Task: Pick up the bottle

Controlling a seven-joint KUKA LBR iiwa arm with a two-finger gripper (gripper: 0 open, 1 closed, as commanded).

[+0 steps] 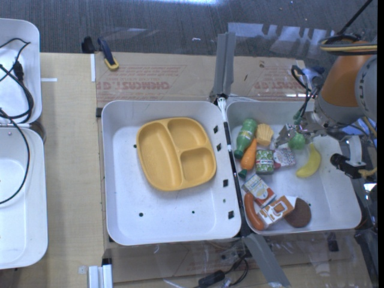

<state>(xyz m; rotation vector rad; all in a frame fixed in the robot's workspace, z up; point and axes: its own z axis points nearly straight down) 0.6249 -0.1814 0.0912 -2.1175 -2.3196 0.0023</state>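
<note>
Bottle (pixel 245 135): it lay in the right bin (pixel 336 218), in the far left part, close to the wall between the two bins. You saw it green, with a label, tilted, its cap toward the near side.
Beside the bottle: an orange carrot (pixel 249 155) touched its near end, and a yellow piece of corn (pixel 264 134) lay just to its right.
Gripper (pixel 292 134): it was low in the far part of the right bin, to the right of the corn, just beside a green round fruit (pixel 297 141). It was apart from the bottle.
Fingers: you could not tell if they were wide or narrow; they were too small and mixed with the objects.
Arm (pixel 342 86): it came in from the right, orange band above the wrist.
Other things in the right bin: a banana (pixel 309 162), a small can (pixel 264 161), a sausage (pixel 252 213), a brown round piece (pixel 298 213).
Left bin (pixel 120 221): it held a yellow divided plate (pixel 176 153), lying flat.
</note>
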